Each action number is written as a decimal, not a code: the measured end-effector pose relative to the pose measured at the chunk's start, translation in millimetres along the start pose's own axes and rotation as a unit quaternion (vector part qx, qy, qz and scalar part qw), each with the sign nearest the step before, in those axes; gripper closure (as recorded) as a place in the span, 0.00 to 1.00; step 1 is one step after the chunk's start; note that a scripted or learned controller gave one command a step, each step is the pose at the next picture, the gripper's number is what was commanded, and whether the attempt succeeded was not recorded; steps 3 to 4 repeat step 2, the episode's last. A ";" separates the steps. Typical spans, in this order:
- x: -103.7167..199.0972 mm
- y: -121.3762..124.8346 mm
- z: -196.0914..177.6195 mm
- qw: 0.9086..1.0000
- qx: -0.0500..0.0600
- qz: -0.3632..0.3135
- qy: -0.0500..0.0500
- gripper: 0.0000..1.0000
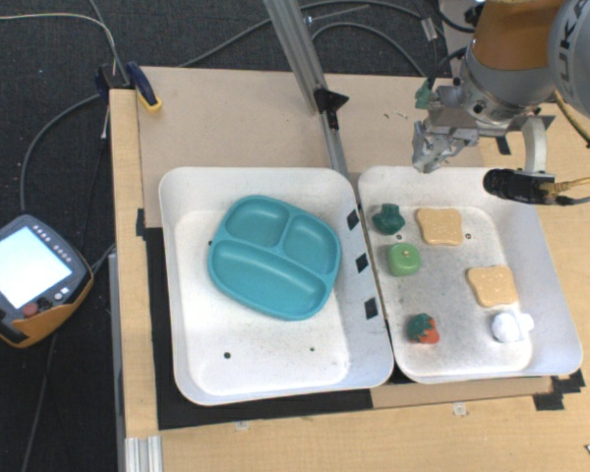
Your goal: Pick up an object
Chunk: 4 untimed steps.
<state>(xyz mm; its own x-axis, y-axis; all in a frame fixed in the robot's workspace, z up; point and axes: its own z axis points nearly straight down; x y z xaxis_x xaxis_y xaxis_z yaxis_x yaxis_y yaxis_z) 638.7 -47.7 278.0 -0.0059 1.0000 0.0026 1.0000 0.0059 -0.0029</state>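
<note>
The right shallow white bin (546, 264) lies below the pincer (431, 157) and holds two tan toast-shaped slabs (440, 226) (493, 284), a dark green lumpy piece (387, 218), a round green piece (404, 258), a red and green strawberry-like piece (423, 328) and a small white rounded piece (506, 327). Down and left, the left white bin (192, 362) carries a smooth teal plastic divided plate (273, 257). The grey arm with its orange band (516, 18) hangs the pincer over the bin's far rim, holding nothing; how wide it stands I cannot tell.
</note>
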 end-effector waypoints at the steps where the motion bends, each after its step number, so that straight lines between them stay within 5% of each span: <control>1: 57.0 -8.5 2.0 1.000 0.000 0.000 0.000 1.00; 2: 112.1 -11.6 7.9 1.000 0.000 0.000 0.000 1.00; 4: 112.1 -11.6 7.9 1.000 0.000 0.000 0.000 1.00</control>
